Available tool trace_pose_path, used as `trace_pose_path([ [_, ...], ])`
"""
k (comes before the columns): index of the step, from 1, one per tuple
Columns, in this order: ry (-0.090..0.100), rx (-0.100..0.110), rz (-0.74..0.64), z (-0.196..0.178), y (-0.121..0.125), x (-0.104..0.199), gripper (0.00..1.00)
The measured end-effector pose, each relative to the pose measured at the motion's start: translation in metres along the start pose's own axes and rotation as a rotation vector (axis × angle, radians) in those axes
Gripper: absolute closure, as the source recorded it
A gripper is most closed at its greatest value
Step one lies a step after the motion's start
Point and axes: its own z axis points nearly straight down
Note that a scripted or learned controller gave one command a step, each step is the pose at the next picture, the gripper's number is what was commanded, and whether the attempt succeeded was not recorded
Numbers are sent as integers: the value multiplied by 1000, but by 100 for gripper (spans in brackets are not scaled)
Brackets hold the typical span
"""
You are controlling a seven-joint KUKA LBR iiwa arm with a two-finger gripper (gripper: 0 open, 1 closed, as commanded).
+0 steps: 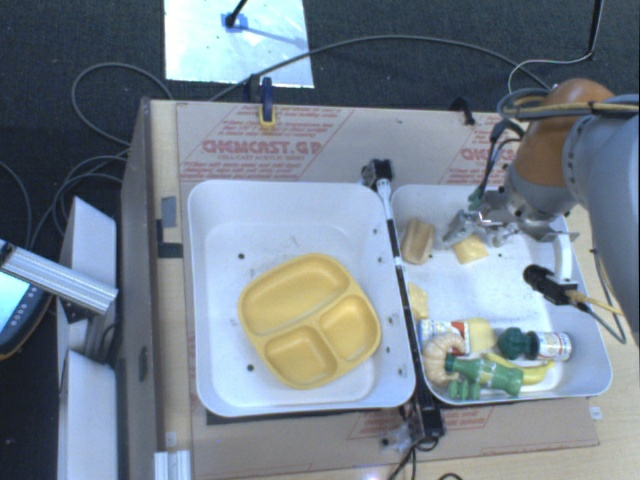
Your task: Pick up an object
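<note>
Tabletop (300,138): brown printed board carrying two shallow white bins side by side.

Arm (600,168): grey, orange band above the wrist, enters from the right and stands over the far end of the right bin.

Left bin (215,268): holds one thing, a yellow divided plate (308,318) with three compartments, lying flat near the bin's middle, turned at an angle.

Right bin (590,358): several small things, most crowded at the near end.

Tool (483,220): low over the far part of the right bin. Open or closed: cannot tell from this angle. Nothing seen gripped.

Yellow wedge (470,251): lies on the bin floor just beside the tool, on its near side. Contact between the two is unclear.

Tan block (416,240): left of the tool, close to the wall between the bins.

Near-end cluster:
- green bottle (480,376) on its side
- banana (535,371) just right of it
- dark-capped bottle (535,345) on its side, above the banana
- round yellow fruit (480,333) next to a red-and-white packet (445,330)
- a curled tan piece (438,349) against the packet

Pale scrap (417,298): by the dividing wall, between the tan block and the cluster.
</note>
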Motion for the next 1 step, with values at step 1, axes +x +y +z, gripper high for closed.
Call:
trace_pose_path([
  [1, -3, -12, -4, -16, 4, -1, 100],
])
